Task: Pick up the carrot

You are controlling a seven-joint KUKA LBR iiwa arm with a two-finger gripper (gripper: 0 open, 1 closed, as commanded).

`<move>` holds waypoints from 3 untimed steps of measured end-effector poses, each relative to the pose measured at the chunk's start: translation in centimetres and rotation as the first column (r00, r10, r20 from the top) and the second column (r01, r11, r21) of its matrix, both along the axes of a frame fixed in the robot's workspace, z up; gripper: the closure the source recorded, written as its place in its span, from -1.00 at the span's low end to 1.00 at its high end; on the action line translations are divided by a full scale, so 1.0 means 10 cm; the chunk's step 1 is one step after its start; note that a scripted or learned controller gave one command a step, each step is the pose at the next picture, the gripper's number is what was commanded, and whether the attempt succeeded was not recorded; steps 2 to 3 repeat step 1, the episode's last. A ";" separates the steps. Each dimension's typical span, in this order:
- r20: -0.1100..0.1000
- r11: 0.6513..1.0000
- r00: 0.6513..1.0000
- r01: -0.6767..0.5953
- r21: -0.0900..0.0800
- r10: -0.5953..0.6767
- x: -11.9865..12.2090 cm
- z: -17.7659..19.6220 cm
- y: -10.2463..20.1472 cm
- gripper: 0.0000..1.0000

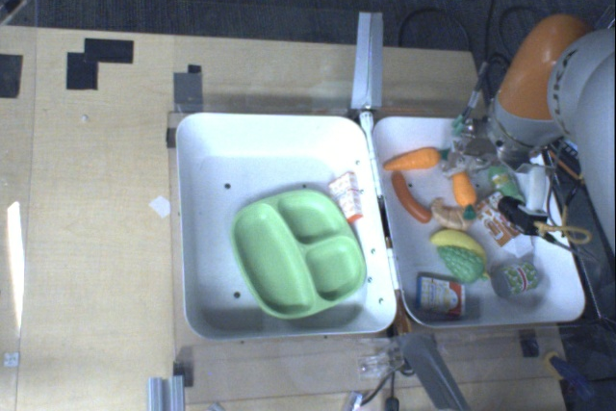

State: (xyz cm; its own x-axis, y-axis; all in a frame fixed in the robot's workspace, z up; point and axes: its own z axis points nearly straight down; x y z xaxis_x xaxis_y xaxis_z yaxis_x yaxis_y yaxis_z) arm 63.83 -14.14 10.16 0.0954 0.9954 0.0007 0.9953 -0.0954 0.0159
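Where the pale wooden bench (87, 236) fills the left of the frame, a few black marks sit along its upper edge. Next comes the left bin (202, 207), a shallow white tub near the centre of the frame. In it lies a green divided plate (298, 252), tilted toward the lower right, with a small red-and-white packet (346, 195) just beside the plate's upper right corner, close to the bin's right wall.

Right of a narrow divider stands the right bin (568, 298). The carrot (414, 160) lies in its upper left part, pointing roughly sideways. Below it rests a reddish sausage (411, 198) at a slant. Lower down are a yellow-and-green corn cob (460, 255), a dark tin (443, 295) at the bin's lower edge and a small green-and-red can (518, 277) to the right.

The gripper (469, 149) sits at the upper right of this bin, just right of the carrot, above a small orange piece (464, 191). Whether it is apart or together cannot be told. The grey arm with its orange band (539, 63) fills the frame's upper right.
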 end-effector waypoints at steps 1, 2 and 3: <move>-0.009 0.959 0.959 -0.283 -0.003 0.283 0.32 0.90 -0.01 1.00; -0.009 0.959 0.959 -0.283 -0.003 0.283 0.32 0.90 -0.01 1.00; -0.009 0.959 0.959 -0.283 -0.003 0.283 0.32 0.90 -0.01 1.00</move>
